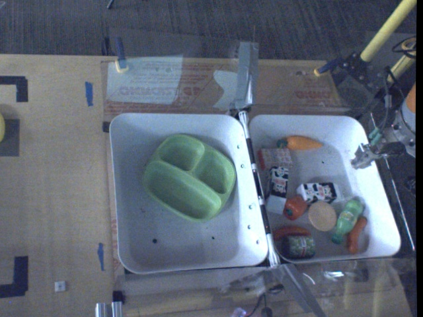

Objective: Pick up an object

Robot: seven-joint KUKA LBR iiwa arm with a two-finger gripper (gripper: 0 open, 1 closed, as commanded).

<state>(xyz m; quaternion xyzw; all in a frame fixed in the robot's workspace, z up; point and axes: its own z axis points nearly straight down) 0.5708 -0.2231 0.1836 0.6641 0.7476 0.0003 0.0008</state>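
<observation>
The right bin (370, 197) holds several toy foods. An orange carrot (301, 142) lies at the back, with a pinkish box (276, 157) in front of it. Two black-and-white cartons (279, 180) (317, 191) sit mid-bin beside a red pepper (295, 207). Nearer the front are a beige disc (322, 216), a green bottle (348, 218), a small orange piece (357, 235), a red sausage (291, 231) and a dark green can (301, 246). My gripper (365, 156) hangs over the bin's right rim, apart from all the objects, with nothing seen in it.
The left bin (129, 197) holds a green divided plate (190, 176). A metal divider (254, 190) separates the two bins. A clear panel (178, 78) stands behind the bins. A yellow pole (390, 25) and cables sit at the back right.
</observation>
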